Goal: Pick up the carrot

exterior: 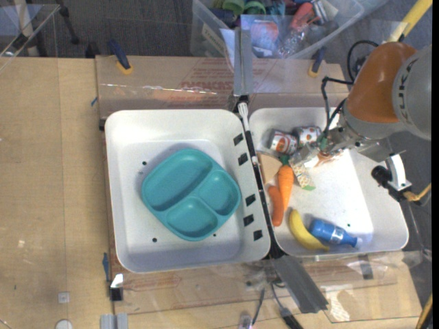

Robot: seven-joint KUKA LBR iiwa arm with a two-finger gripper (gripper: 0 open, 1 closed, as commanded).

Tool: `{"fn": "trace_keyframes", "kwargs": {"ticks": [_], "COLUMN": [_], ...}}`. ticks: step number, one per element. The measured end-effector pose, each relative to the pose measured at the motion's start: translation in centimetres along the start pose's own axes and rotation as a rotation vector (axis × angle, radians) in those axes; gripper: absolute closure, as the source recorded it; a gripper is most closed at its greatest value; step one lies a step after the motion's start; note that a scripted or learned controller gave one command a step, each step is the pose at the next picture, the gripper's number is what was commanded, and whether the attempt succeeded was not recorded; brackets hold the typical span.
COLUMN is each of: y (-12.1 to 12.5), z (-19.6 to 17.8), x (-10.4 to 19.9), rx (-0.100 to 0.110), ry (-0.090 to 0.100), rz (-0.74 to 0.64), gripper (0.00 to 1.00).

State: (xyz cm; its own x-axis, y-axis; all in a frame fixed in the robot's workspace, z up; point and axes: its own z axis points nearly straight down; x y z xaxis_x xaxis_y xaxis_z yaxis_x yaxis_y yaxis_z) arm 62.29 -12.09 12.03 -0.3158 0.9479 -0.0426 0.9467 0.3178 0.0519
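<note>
The carrot (280, 196) is orange and lies lengthwise along the left wall of the right bin (384, 208), its thick end pointing to the back. My gripper (306, 157) hangs low over the back of that bin, just right of and behind the carrot's thick end, among small cans. Nothing is seen held in it. The grey arm with its orange band (376, 81) reaches in from the right.
Two small cans (281, 141) (309, 134) lie at the back of the right bin. A banana (302, 230) and a blue bottle (333, 234) lie at its front. A teal divided plate (191, 194) sits in the left bin (127, 184). A clear tub of toys (274, 9) stands behind.
</note>
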Motion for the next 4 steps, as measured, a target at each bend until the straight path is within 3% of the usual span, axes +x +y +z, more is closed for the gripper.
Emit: {"fn": "trace_keyframes", "kwargs": {"ticks": [1, 2, 3, 4], "y": [-1.9, -1.4, -2.1, -0.3], "z": [0.1, 0.4, 0.4, 0.9], "x": [1.2, 0.8, 1.8, 1.4], "rx": [-0.017, -0.006, -0.014, 0.003], "ry": [-0.011, -0.005, -0.004, 0.01], "rz": [-0.024, -0.158, -0.194, -0.443], "gripper": [0.0, 0.0, 0.0, 0.0]}}
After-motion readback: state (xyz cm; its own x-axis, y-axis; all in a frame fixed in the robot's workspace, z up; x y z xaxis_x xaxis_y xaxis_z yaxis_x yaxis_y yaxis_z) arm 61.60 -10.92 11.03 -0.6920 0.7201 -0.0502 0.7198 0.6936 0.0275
